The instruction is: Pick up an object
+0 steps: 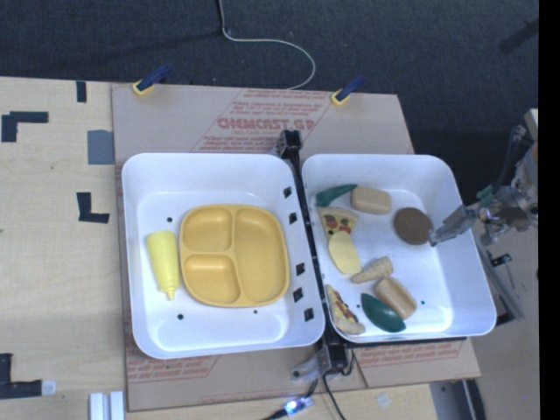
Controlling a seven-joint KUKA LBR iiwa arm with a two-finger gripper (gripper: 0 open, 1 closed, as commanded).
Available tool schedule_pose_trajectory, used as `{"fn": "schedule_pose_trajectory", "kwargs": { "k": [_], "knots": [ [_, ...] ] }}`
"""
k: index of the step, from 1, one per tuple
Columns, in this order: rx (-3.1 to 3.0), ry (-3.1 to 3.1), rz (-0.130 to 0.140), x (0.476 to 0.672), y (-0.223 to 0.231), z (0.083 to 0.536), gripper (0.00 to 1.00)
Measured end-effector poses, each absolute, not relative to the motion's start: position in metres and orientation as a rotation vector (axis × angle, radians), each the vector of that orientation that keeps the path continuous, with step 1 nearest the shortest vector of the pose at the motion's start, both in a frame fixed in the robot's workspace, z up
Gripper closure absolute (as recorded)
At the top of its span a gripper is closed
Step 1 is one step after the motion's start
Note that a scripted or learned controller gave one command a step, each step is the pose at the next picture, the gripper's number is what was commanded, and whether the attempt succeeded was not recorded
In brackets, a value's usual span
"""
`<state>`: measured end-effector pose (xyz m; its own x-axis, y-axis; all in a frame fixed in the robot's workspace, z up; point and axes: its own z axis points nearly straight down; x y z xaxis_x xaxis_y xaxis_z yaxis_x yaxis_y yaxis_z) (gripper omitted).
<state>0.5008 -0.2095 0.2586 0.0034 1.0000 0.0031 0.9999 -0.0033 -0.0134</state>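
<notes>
Brown and round, the cookie-like disc (411, 225) lies in the right bin (455, 309), just left of the gripper (440, 234), which reaches in over the bin's right rim. I cannot tell how the tool is set, and nothing is visibly held. The disc is its nearest piece; the bread roll (371, 200) lies farther left.
</notes>
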Motion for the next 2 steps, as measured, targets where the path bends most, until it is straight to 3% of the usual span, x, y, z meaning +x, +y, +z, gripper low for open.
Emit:
{"fn": "schedule_pose_trajectory", "kwargs": {
  "k": [1, 2],
  "knots": [
    [-2.22, -2.221, 0.002, 0.503, -0.209, 0.265, 0.0],
    [-2.217, -2.22, 0.005, 0.502, -0.208, 0.222, 0.0]
  ]
}}
